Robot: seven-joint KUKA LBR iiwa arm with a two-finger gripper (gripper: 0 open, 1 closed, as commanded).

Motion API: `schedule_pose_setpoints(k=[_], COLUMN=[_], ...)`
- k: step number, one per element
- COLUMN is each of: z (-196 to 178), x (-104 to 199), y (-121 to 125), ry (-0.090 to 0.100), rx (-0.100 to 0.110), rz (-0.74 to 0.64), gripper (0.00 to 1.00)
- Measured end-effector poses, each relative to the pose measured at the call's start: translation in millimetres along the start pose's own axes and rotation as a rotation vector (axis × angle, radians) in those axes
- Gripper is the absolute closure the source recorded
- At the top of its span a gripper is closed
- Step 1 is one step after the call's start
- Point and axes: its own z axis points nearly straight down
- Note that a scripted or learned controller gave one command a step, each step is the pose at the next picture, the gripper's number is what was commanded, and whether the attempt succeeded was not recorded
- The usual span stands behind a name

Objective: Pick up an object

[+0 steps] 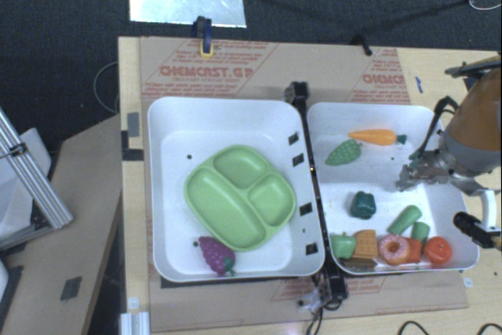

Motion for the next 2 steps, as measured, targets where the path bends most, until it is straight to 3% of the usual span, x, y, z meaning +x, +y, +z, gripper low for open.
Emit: schedule_pose_setpoints(k=[1,2], z=[-57,-118], x=[5,3], y=[-6,5], ry=[0.001,0.0], rx=[0.001,-0.002], rz=[-0.001,-0.002], gripper=[1.0,1.0])
